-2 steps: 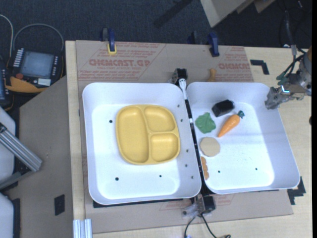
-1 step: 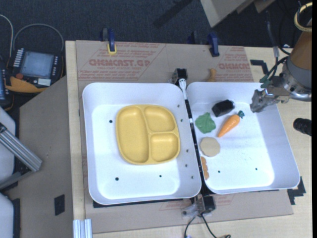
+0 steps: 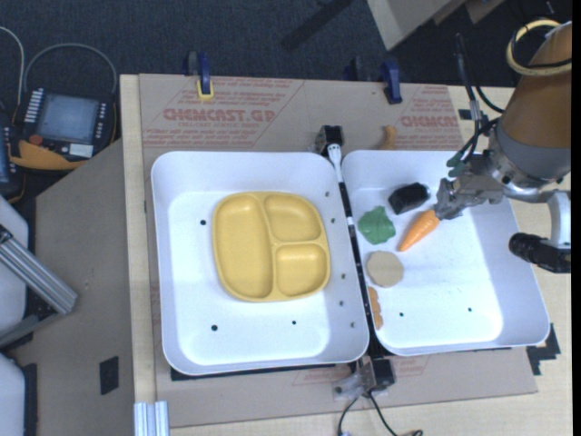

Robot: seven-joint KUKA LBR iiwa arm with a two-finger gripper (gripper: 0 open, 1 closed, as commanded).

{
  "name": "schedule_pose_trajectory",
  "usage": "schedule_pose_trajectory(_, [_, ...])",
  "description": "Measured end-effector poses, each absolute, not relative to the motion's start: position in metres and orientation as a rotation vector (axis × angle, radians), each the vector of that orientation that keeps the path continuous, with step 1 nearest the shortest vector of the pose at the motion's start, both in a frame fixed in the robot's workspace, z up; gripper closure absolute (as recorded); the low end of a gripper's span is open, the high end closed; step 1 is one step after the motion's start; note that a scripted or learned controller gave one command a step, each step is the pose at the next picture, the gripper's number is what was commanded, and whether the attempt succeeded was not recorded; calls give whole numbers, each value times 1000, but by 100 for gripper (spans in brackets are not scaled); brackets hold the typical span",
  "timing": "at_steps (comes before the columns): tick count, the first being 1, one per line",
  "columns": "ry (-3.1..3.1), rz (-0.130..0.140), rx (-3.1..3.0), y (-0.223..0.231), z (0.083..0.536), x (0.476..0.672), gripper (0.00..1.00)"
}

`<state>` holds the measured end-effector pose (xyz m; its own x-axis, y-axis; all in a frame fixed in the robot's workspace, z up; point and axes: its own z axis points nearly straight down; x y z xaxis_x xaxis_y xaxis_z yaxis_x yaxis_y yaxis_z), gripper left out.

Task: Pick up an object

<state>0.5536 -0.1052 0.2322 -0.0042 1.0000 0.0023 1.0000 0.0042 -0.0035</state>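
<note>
Bins: two white ones stood side by side, a left bin and a right bin.
Trays: one yellow divided tray, with three compartments, lay in the left bin.
Carrots: one orange toy carrot.
Green pieces: one.
Black pieces: one.
Tan discs: one.
Small orange pieces at the right bin's left edge: one.
Clamps: two blue ones at the surface's far edge.

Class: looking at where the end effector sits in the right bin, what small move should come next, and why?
Probably close on the carrot and lift: the end effector sits at the carrot's upper end, apart from the black block and green piece.
</note>
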Motion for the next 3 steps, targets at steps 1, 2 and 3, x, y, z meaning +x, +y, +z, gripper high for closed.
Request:
schedule_pose_trajectory(1, [-2223,0,-2214,-62,234,535,100])
schedule_pose_trajectory(2, [-2225,0,-2212,-11,241,518,100])
schedule_pose_trajectory(3, [-2225,2,-2211,43,226,511,100])
